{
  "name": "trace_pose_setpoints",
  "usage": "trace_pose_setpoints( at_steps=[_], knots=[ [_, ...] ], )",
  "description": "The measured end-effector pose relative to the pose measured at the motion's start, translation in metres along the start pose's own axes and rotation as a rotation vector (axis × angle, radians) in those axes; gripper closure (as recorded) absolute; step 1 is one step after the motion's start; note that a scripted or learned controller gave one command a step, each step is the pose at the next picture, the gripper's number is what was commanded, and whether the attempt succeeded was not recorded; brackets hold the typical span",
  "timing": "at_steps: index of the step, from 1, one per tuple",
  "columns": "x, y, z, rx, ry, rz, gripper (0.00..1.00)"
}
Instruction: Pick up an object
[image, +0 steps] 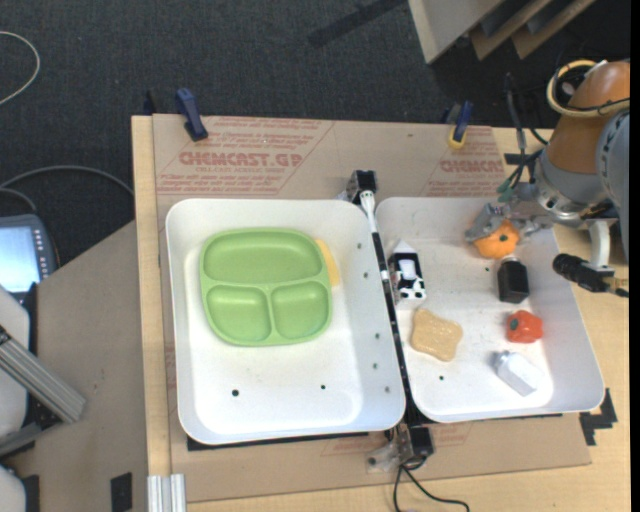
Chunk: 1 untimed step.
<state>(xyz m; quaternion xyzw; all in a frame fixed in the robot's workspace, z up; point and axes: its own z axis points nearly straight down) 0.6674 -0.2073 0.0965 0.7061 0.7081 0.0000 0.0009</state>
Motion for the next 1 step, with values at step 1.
trace_pose_setpoints(
  at_steps=[1],
  knots=[
    [0.0580, -0.0582, 0.0111, 0.005, 0.004, 0.000, 1.00]
  ],
)
